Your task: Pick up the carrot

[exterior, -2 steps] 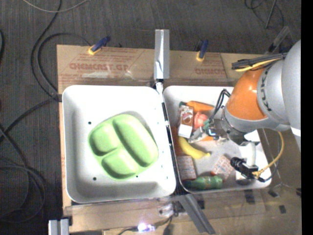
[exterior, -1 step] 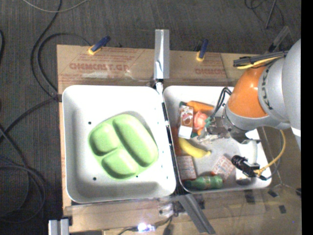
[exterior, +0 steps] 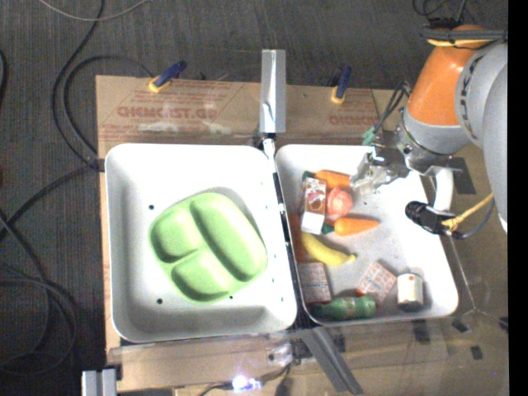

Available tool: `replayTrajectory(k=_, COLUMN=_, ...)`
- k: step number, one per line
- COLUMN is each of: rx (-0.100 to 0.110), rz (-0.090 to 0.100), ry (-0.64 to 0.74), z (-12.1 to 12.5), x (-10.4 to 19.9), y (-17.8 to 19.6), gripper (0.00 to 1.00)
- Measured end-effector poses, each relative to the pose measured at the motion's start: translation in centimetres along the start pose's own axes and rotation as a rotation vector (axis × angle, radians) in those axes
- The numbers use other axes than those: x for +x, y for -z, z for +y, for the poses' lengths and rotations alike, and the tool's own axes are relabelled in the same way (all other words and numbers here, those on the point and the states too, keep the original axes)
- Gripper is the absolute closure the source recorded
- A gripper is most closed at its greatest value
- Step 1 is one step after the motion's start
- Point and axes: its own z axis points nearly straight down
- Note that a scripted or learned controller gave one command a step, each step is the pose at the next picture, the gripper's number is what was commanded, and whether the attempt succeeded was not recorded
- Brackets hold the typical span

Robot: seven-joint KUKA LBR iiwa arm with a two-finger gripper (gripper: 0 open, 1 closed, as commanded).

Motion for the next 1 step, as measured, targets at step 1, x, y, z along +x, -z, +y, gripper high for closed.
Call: replayTrajectory(k=1, rx=0.000, rz=0.000, ry=0.000, z=0.00, x=-0.01, y=-0.01, gripper=0.00)
